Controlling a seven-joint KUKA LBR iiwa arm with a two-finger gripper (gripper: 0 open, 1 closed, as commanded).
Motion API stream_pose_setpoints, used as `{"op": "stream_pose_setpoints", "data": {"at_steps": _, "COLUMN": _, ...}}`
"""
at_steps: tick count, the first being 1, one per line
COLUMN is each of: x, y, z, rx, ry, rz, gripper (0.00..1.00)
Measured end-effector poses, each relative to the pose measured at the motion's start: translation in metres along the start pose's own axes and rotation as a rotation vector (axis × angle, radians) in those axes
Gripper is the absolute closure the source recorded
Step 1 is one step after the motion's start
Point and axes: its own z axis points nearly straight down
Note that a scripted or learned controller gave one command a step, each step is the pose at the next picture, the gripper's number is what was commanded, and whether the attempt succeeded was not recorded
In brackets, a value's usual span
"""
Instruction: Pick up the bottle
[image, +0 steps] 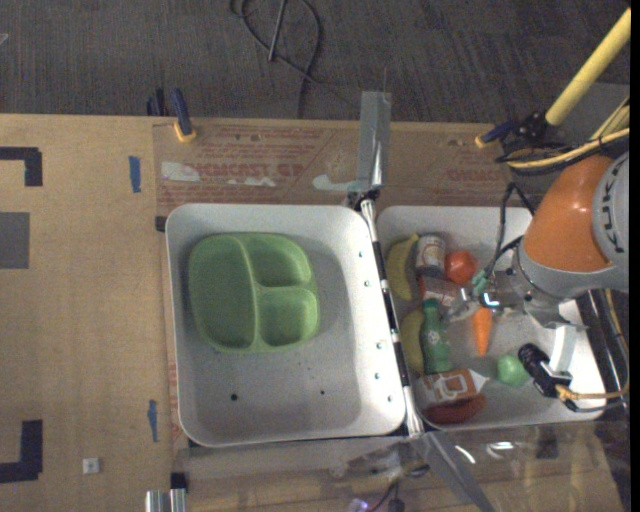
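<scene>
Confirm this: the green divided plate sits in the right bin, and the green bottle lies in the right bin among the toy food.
Not quite. The green divided plate sits in the left bin, not the right one. The camera view shows it alone there. The rest holds: the green bottle lies in the right bin among the toy food, beside the carrot.

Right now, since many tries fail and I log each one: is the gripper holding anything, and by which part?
It cannot be told. The gripper sits low in the right bin near the green bottle and carrot, with nothing visibly between its fingers.
</scene>
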Motion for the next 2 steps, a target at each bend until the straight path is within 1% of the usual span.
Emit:
{"op": "stream_pose_setpoints", "data": {"at_steps": 1, "x": -0.066, "y": -0.072, "z": -0.061, "rx": 0.008, "ry": 0.003, "rz": -0.146, "gripper": 0.0}}
{"op": "stream_pose_setpoints", "data": {"at_steps": 2, "x": -0.049, "y": -0.07, "z": 0.0, "rx": 0.0, "ry": -0.002, "rz": -0.166, "gripper": 0.0}}
